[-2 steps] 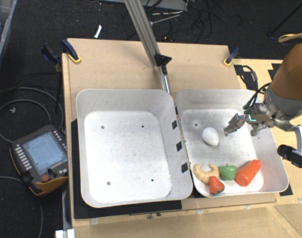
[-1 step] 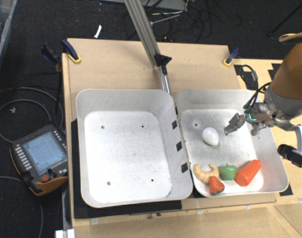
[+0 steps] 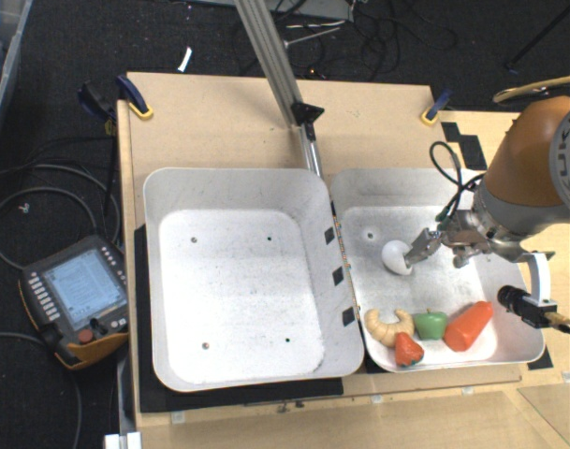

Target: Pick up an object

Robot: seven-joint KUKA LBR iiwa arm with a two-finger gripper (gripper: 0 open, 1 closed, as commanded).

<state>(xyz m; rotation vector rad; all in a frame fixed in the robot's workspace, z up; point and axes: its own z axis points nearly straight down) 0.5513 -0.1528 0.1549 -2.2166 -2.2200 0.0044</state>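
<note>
In the right-hand shallow white bin (image 3: 509, 349), a small white rounded object like an egg (image 3: 395, 255) lies alone on the bare floor near the bin's middle, and the grey arm's two-finger gripper (image 3: 441, 248) hangs just beside it on its right, one dark finger (image 3: 420, 247) reaching down to the object's edge. The fingers look parted, with nothing between them. Along the bin's near wall sit four other toy pieces: a pale curved croissant-like piece (image 3: 386, 325), a small red strawberry-like piece (image 3: 408, 348), a green pepper-like piece (image 3: 431, 324) and an orange carrot-like piece (image 3: 468, 326), packed close and partly touching. The white object is probably light, hard, hollow plastic, smooth and inclined to roll or squirt out of a pinch. Its best hold is likely across the widest middle, fingers square either side, closing gently. The crowded row would be harder to enter cleanly.
</note>
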